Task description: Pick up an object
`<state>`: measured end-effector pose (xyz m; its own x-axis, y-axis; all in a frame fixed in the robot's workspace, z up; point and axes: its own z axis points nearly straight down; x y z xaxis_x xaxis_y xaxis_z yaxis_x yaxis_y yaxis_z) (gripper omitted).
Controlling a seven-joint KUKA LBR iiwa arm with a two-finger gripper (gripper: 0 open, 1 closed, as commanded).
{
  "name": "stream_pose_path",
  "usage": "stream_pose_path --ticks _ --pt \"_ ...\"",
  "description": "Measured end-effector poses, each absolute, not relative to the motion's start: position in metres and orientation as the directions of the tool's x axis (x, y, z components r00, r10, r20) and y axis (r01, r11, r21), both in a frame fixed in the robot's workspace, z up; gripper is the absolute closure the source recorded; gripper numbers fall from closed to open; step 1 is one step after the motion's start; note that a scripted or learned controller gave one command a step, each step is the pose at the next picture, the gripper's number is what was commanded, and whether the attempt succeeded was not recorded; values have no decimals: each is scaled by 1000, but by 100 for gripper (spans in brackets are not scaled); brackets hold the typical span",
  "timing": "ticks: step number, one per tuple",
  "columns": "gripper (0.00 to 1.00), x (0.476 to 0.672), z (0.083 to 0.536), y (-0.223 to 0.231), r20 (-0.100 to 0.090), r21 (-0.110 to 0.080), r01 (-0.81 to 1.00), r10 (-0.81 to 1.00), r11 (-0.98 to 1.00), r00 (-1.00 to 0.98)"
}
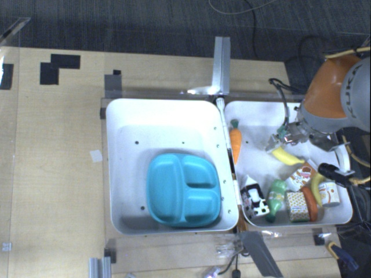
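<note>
Where the gripper (286,135) hung low in the right bin (255,113), we could not tell how its jaws stood. A yellow banana (286,156) lay just under it. Nearby we saw a small carton (329,193), a green bottle (276,196) and a speckled box (297,206) crowded at the near wall. An orange carrot (235,144) lay along the divider. In the left bin (124,126) sat a smooth blue tray (183,190) with round corners.

A pale wooden surface (52,172) seen from above, with black tape marks (57,67) near its far left corner. Beyond it lies dark grey carpet (127,10), crossed by a thin looping cable (255,7). Lighting is even.
</note>
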<state>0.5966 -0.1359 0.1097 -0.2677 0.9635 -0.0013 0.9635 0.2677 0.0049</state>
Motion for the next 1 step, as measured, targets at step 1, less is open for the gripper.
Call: stream_pose_path --ticks 1 --pt "100 587 218 -77 -1 7 991 991 130 -130"
